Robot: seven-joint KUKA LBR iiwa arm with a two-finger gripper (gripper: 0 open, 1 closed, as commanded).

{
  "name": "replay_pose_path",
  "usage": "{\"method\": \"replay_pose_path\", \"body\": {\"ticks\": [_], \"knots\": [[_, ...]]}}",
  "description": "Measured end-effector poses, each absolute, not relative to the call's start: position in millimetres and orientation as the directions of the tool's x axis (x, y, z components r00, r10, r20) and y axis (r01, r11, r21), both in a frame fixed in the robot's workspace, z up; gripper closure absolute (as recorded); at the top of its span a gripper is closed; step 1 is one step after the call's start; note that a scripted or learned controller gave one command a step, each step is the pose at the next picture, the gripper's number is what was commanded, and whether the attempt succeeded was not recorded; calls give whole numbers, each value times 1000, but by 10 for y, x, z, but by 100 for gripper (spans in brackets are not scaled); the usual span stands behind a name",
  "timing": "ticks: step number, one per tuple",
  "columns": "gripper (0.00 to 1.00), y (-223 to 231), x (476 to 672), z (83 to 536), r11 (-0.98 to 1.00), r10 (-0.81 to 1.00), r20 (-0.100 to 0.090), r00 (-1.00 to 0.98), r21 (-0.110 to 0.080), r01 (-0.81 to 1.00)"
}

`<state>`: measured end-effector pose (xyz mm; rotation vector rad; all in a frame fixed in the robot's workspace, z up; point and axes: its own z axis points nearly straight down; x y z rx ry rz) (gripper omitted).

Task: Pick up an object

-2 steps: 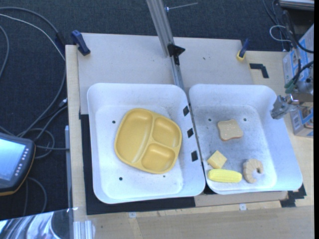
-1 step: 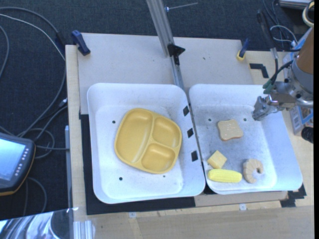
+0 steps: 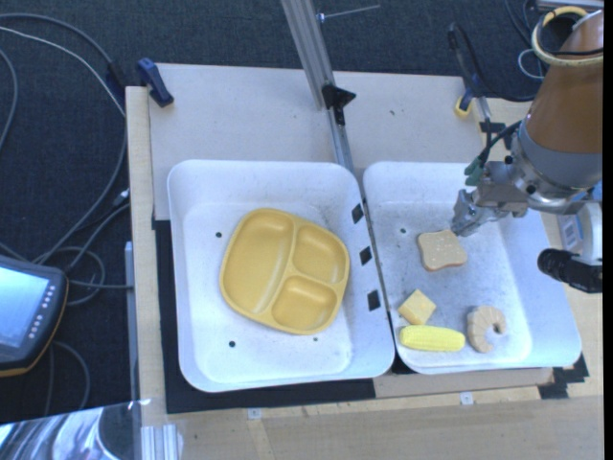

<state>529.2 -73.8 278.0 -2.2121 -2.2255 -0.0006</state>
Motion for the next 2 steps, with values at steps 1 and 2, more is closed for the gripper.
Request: {"method": "replay_pose_path", "body": {"ticks": [1, 2], "knots": [[100, -214, 5295, 2617, 6, 1000, 3, -6, -3, 1000], [100, 267, 5142, 2610, 6, 1000, 4, -6, -4, 1000]]}}
